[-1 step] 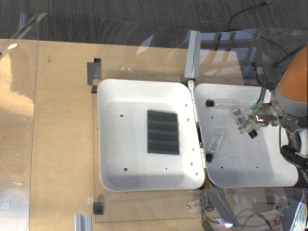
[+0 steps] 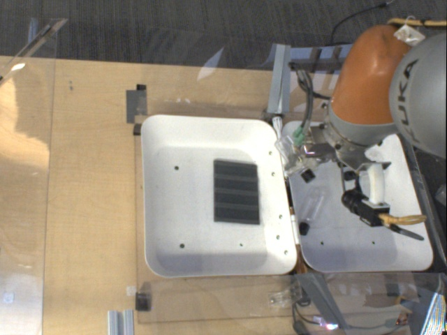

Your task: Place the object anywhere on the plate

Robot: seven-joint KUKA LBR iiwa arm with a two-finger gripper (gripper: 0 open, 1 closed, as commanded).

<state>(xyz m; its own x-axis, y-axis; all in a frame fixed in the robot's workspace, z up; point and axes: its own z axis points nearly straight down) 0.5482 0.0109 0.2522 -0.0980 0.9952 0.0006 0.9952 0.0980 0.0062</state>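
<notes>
Small black piece, perhaps the object, lies just beside gripper in right bin; gripper's opening unreadable. Ribbed plate sits in left bin. Wooden surface, grey carpet.

Side by side on the bench: left bin at 9 o'clock, right bin at 3 o'clock. In the left bin, slightly toward 3 o'clock of centre, the plate. Over the right bin's 12 o'clock half, the arm. Gripper at its 10 o'clock corner. Near its 9 o'clock wall, a small piece.
</notes>
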